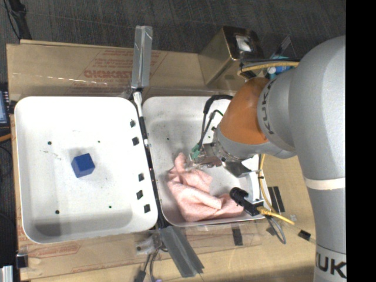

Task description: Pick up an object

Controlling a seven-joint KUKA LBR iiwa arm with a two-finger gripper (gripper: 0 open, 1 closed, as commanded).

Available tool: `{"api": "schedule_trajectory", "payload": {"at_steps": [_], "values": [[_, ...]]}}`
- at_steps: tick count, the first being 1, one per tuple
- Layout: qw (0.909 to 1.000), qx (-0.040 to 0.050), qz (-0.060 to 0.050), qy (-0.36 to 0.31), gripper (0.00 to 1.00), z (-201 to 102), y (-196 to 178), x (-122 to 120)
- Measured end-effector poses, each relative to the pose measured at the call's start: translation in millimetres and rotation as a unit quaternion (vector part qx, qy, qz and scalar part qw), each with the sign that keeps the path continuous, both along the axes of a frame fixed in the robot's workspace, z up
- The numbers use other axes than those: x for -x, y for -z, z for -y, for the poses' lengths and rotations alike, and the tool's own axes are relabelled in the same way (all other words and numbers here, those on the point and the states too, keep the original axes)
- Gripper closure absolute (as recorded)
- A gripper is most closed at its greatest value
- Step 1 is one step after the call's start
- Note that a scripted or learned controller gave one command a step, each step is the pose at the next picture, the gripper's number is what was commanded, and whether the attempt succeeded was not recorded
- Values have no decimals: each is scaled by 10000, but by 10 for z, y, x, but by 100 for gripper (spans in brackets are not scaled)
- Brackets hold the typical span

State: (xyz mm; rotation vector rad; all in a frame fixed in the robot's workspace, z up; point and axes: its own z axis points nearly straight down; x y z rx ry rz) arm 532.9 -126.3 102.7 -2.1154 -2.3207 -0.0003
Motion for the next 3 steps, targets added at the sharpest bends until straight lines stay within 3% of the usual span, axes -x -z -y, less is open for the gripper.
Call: {"api": "schedule_trajectory", "payload": {"at_steps": [1, 2, 3], "values": [[10000, 2, -2, 1, 0, 0, 4, 2], [9999, -4, -3, -157, 0, 197, 104, 131], [9998, -4, 0, -186, 100, 194, -1, 120]]}}
